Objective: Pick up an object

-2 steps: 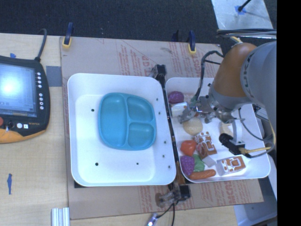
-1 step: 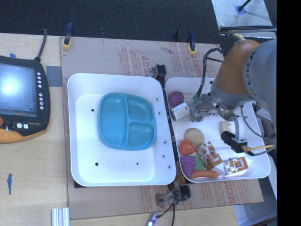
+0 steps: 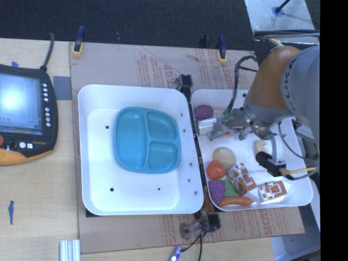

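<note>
Low in the right bin (image 3: 304,197), the tool (image 3: 222,128) hangs beside a purple toy (image 3: 204,111); its grip state is unclear.

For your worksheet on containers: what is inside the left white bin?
The left white bin holds one blue divided plate, lying flat near its middle. The bin floor under the plate is covered, so anything there stays unseen.

Glossy white plastic bins (image 3: 92,145), smooth matt blue plastic plate (image 3: 147,140), printed brown cardboard sheet (image 3: 141,64) on pale wood bench (image 3: 32,200).

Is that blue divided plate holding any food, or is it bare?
Bare. The blue plate lies flat in the left bin, its three compartments showing only blue.
</note>
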You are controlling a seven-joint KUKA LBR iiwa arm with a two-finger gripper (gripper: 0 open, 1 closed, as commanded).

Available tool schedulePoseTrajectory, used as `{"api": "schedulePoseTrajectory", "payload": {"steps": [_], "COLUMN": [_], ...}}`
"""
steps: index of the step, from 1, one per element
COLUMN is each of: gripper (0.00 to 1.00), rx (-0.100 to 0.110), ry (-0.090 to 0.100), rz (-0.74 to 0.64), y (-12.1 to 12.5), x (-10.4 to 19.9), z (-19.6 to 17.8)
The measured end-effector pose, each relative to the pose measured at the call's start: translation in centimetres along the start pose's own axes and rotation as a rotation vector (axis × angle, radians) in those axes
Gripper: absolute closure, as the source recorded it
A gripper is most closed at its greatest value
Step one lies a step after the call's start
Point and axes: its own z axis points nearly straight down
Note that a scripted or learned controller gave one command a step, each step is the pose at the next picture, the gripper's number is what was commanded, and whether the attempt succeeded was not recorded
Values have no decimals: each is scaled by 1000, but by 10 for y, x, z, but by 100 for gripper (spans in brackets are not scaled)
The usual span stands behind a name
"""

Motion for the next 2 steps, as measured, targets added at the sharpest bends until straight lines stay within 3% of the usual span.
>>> {"api": "schedulePoseTrajectory", "payload": {"steps": [1, 2], "gripper": [0, 0], "rx": [3, 3], "ry": [2, 3], "rz": [4, 4], "y": [-65, -72], "x": [-9, 2], "z": [13, 12]}}
